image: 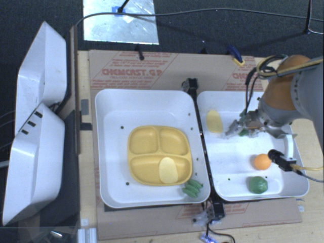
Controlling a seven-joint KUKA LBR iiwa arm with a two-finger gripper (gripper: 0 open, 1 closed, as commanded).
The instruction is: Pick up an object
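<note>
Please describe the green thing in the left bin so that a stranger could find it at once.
Start at the left bin, which holds a yellow tray. Just off the tray's near right corner, on the bin floor, lies a small ribbed green thing. The other green thing is round and lies in the right bin.

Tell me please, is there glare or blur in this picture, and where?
Camera view: strong glare on the metal sheet at the top; the white bins are bright but keep their detail; the arm's hand is slightly soft against the right bin's floor; the yellow tray and the orange ball look sharp enough.
</note>
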